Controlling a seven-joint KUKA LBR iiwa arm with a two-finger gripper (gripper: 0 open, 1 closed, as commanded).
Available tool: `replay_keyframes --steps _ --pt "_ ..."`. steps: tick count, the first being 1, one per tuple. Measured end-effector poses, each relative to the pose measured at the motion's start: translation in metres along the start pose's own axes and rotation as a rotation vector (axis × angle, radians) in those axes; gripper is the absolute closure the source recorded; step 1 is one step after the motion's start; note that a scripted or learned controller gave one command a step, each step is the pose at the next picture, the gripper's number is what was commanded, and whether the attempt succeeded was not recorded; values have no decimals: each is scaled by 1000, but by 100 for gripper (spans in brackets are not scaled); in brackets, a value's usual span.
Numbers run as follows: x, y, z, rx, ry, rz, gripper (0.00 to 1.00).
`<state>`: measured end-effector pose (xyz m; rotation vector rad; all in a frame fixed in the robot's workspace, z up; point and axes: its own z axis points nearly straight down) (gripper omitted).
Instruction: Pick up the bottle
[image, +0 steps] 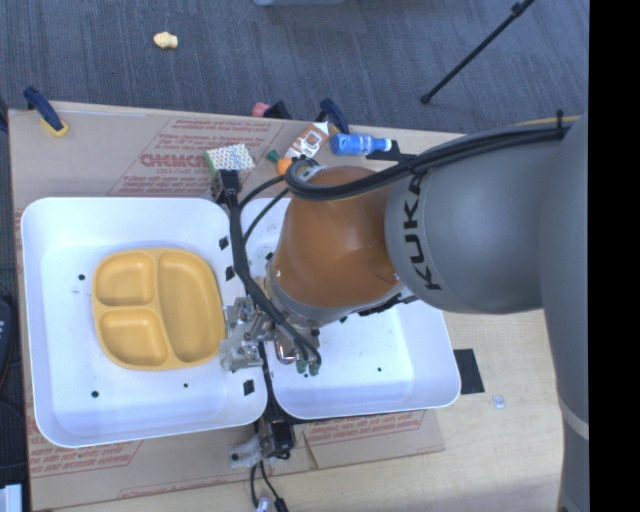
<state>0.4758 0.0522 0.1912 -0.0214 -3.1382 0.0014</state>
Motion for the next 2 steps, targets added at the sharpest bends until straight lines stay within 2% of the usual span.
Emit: replay_keyframes --steps 1,2 --pt "-1 -12 -71 1 -6 -347 100" --pt "-9 2 0 0 -1 -269 100"
